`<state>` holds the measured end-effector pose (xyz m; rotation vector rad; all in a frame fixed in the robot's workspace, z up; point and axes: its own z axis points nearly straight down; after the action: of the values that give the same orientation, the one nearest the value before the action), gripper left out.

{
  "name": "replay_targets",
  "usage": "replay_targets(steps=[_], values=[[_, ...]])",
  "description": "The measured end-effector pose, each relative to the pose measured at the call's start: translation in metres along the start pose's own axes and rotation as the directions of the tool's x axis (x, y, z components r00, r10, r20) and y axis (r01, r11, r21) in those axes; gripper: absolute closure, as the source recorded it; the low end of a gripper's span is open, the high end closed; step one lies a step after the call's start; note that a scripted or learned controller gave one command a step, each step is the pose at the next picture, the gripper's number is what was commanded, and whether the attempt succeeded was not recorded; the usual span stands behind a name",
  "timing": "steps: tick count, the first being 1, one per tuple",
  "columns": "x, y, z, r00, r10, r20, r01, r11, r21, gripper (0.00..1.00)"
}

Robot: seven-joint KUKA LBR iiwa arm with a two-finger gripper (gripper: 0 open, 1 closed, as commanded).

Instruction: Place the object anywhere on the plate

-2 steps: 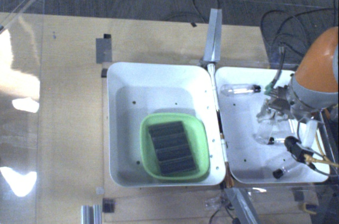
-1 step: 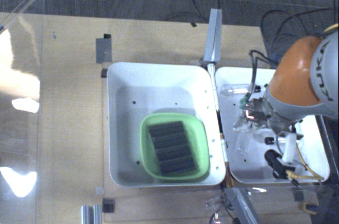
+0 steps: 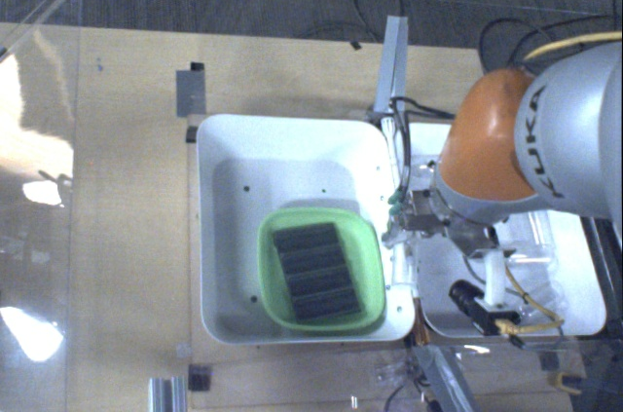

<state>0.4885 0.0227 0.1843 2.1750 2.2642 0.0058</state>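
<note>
Resting on the green square plastic plate (image 3: pixel 368 249) in the left white bin (image 3: pixel 219 206) was the dark ribbed rectangular block (image 3: pixel 314 271) (already placed, apparently); the arm's wrist (image 3: pixel 428 217), crossing the rim, risked snagging.

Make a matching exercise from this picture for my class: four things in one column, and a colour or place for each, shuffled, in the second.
Things:
1. plate
2. ridged object
3. band on the arm
4. left bin

Descriptions:
A. orange
B. white, holding the plate
C. light green, in the left bin
D. dark, lying on the plate

Pairs: 1-C, 2-D, 3-A, 4-B
</note>
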Motion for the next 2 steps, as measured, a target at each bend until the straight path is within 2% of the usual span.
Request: replay_targets(steps=[1,2], values=[[0.0473,0.0009,0.0000,0.982,-0.188,0.000,0.188,0.982,0.001,1.00],[0.0469,0.0009,-0.0001,0.982,-0.187,0.000,0.187,0.982,0.001,0.00]])
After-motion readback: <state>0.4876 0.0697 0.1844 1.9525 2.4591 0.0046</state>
